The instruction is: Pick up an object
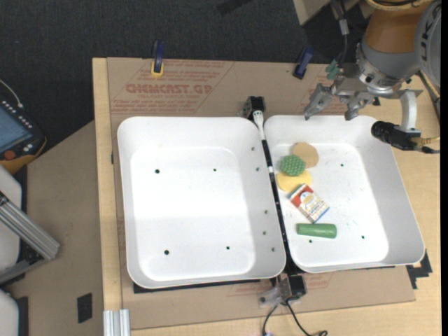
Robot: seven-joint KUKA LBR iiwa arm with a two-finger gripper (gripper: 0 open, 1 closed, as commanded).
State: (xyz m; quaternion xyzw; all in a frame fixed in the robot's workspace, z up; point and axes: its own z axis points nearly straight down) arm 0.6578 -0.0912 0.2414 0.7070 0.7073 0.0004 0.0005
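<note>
Above the far rim of the right bin (392, 187), I see the claw (338, 106) hanging with its two metal fingers spread apart and nothing between them. The grey wrist carries a smooth orange band just above it. Below the claw and toward the near side, inside the same shallow white plastic bin, lies a cluster of small objects. Closest to the claw is a flat tan disc (306, 152), with a round green piece of bumpy texture (293, 165) touching its near-left edge. A soft yellow shape (288, 182) lies just beyond that, partly under the green piece. A small rectangular red-and-white packet (309, 204) rests tilted beside it. Farthest from the claw lies a smooth green cylinder (316, 230). To the claw's left, the left bin (140, 138) shows a glossy moulded floor.
</note>
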